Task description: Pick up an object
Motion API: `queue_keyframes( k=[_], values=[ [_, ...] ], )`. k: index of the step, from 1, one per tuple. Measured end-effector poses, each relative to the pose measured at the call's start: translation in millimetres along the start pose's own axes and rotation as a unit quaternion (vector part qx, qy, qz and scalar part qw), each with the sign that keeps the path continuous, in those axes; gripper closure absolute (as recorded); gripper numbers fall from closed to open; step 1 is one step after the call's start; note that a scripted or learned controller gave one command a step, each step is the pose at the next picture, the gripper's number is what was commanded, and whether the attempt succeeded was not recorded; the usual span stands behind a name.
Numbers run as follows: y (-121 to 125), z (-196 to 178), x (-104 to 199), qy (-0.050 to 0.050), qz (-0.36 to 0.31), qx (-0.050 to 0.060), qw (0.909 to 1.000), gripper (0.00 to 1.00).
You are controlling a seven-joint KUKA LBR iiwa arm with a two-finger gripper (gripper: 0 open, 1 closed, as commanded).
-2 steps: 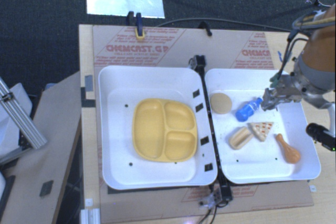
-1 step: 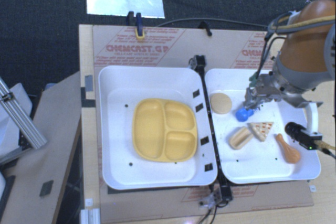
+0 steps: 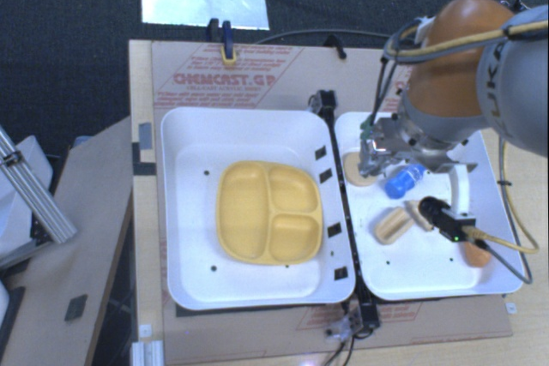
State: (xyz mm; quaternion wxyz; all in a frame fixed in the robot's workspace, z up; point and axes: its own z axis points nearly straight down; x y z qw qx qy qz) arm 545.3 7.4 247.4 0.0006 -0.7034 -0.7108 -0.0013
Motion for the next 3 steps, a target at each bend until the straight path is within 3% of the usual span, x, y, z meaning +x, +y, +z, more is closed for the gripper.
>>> queue_keyframes(
  k=[2, 3],
  values=[
    [13, 8, 98, -0.001, 0.001, 0.000, 1.0000, 1.00],
    [13, 7, 95, -0.001, 0.003, 0.000, 1.0000, 0.00]
  ],
)
